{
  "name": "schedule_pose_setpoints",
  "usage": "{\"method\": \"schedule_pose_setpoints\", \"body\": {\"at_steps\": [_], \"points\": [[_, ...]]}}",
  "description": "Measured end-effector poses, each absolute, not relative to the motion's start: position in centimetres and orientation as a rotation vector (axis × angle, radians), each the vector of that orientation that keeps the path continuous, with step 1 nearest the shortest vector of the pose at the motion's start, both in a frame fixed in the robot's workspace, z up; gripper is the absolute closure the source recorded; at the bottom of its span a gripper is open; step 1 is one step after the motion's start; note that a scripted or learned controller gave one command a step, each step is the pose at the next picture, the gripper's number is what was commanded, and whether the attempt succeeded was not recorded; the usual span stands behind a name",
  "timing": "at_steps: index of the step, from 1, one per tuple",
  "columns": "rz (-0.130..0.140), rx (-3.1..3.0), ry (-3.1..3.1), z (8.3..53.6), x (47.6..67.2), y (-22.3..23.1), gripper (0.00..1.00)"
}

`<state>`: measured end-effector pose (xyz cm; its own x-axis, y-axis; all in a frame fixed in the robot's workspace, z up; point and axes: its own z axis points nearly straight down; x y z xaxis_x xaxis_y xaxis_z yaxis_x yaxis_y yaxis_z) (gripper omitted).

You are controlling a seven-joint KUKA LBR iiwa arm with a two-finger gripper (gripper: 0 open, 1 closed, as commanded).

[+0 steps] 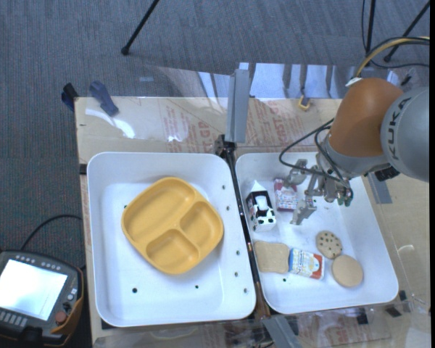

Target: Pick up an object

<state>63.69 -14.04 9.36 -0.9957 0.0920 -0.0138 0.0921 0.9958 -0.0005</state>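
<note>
Reaching in from the right, the grey arm (391, 133) hangs over the right bin (384, 267), its gripper (308, 198) spread open with nothing between the fingers. In the left bin (101, 194) lies a yellow divided plate (172, 225). Just left of the gripper sits a small pink packet (285, 193), then a cow-patterned carton (261, 210). Nearer the front lie a slice of toast (271, 257), a wrapped snack (305, 262), a plain biscuit (346, 271) and a chocolate-chip cookie (328, 243).
</note>
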Motion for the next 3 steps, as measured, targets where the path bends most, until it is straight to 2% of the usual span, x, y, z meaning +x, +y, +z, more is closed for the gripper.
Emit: {"method": "schedule_pose_setpoints", "body": {"at_steps": [1,2,3], "points": [[-0.003,0.131,3.124,10.5,63.8,-13.8,1.00],[0.001,-0.095,3.129,19.3,63.2,-7.6,1.00],[0.003,-0.869,3.018,18.7,58.2,1.5,1.00]]}}
